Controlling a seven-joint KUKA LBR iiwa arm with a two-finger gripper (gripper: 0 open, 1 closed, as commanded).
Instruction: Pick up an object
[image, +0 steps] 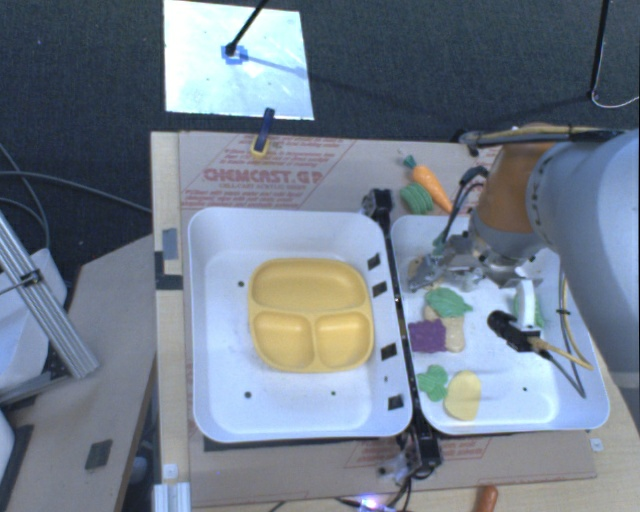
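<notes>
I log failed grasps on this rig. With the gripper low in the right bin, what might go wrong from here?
1. The purple piece, the pale piece beside it and the green leafy piece lie crowded together, so the gripper may nudge or catch a neighbour.
2. The gripper sits close to the right bin's inner wall, so a descent there may clip it.

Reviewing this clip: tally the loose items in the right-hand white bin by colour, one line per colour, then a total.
Green: 2, a leafy green toy piece and a small green toy piece
Purple: 1, a purple block-shaped toy
Yellow: 1, a pale yellow rounded toy
Tan: 1, a small tan piece beside the purple block
Total: 5
</notes>
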